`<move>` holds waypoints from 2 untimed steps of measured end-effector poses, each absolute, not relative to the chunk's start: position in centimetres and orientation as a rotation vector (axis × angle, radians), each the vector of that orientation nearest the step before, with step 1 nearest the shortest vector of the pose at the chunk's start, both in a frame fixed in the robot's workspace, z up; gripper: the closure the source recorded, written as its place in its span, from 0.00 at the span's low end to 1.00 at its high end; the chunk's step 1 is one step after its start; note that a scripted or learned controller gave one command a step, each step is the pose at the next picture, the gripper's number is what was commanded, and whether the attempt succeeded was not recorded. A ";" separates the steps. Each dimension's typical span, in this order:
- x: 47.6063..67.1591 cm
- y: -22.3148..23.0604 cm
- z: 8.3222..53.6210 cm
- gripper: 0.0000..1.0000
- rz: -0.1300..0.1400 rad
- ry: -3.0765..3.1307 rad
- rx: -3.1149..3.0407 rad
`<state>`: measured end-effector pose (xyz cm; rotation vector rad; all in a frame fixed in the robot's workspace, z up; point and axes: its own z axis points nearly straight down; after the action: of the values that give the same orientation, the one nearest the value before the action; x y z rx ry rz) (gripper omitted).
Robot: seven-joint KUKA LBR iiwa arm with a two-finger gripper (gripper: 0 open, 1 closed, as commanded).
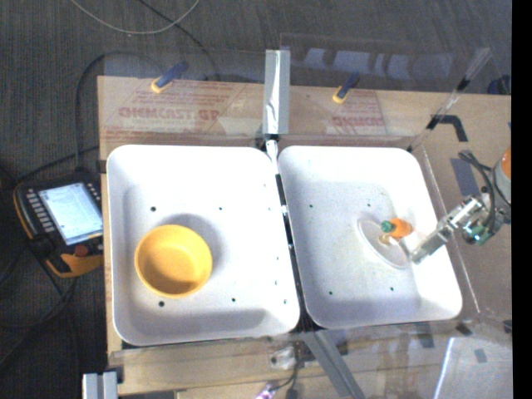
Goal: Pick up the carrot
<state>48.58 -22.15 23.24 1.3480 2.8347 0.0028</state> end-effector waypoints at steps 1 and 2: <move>53.3 -22.2 24.9 0.00 0.001 2.666 1.659; 59.1 -20.7 10.1 0.00 0.006 2.465 1.939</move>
<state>59.07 -20.67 10.09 1.9386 2.4653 0.0064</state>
